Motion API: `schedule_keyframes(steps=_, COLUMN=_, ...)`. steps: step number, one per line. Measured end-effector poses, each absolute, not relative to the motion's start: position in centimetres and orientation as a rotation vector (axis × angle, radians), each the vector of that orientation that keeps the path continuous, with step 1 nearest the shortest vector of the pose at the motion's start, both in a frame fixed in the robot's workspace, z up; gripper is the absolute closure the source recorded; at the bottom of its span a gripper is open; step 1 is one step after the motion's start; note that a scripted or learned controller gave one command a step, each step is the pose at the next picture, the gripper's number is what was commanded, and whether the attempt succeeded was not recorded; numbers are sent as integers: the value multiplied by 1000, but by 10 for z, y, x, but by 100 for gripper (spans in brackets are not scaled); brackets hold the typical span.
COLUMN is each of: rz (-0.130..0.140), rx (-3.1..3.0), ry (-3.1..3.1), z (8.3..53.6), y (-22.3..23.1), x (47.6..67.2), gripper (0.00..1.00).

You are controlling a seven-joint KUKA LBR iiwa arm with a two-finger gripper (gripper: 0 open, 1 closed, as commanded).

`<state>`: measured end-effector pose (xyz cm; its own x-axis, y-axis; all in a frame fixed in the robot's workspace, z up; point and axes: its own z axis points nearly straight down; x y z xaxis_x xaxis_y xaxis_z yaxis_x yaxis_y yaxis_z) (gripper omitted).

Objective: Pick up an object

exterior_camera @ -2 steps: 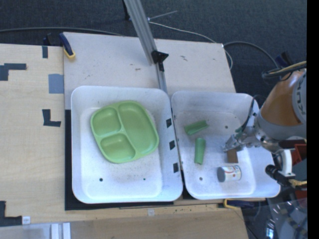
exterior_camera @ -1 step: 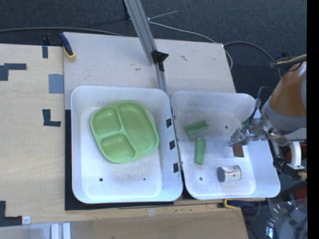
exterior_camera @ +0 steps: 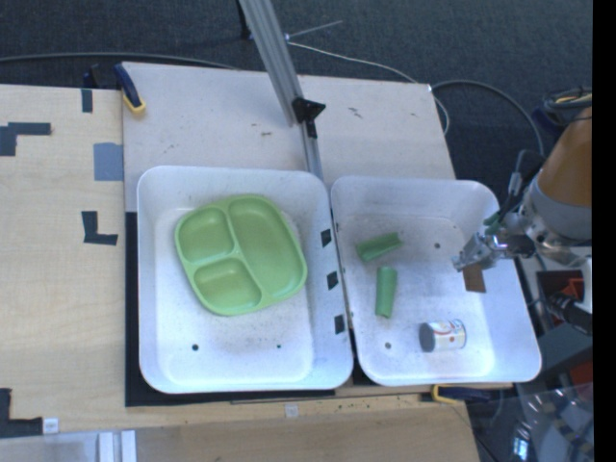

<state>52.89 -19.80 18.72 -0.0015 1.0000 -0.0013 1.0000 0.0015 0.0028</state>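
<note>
My gripper (exterior_camera: 474,258) hangs over the right side of the right bin (exterior_camera: 414,195), at the end of the grey arm with its orange band. A small brown block (exterior_camera: 474,280) sits directly at the gripper's tip; whether it is held or lying on the bin floor is unclear. Two green cylinders lie left of the gripper, one tilted (exterior_camera: 378,247) and one upright in the view (exterior_camera: 385,291). A small white and red can (exterior_camera: 442,335) lies on its side near the bin's front.
The left bin (exterior_camera: 159,335) holds a green divided plate (exterior_camera: 241,253). A metal pole (exterior_camera: 274,46) slants from the top to the gap between the bins. Cables and gear crowd the right side beyond the bin.
</note>
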Motion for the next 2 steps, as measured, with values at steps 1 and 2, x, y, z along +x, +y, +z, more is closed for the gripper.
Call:
schedule_keyframes(steps=1, rz=3, rx=2216, ry=2221, z=237, y=-198, x=530, gripper=100)
schedule_keyframes(steps=2, rz=3, rx=2214, ry=2230, z=246, y=-142, x=544, gripper=100)
